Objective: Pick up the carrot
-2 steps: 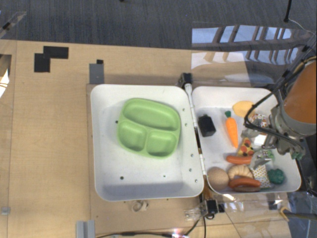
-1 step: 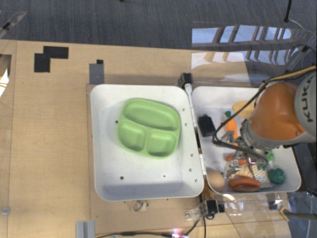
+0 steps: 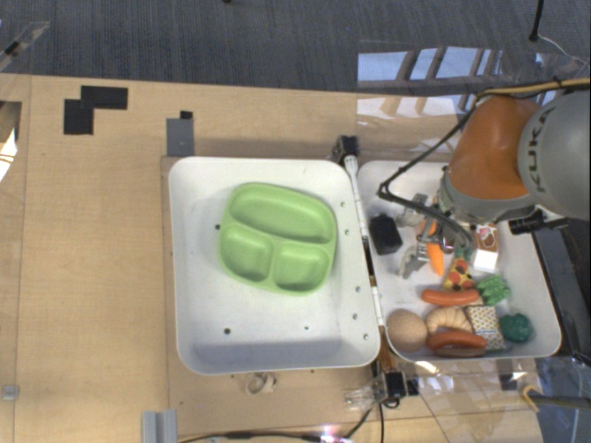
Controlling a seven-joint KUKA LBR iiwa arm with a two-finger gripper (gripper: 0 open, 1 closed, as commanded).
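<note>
Tan wooden bench (image 3: 83, 275), two white bins (image 3: 199, 340), grey carpet (image 3: 185, 26) beyond

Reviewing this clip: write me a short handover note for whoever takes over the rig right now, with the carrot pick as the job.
Tool: low in the right bin, directly at the carrot. Whether it is open or shut cannot be told from this angle, so a grasp is unconfirmed.
Carrot: small and orange, in the right bin's upper middle, above the pile of toy food along the bin's near edge.
Left bin: holds the green divided plate.
Done: the arm has reached the carrot.
Left: confirm the grip and lift the carrot out of the bin.
</note>
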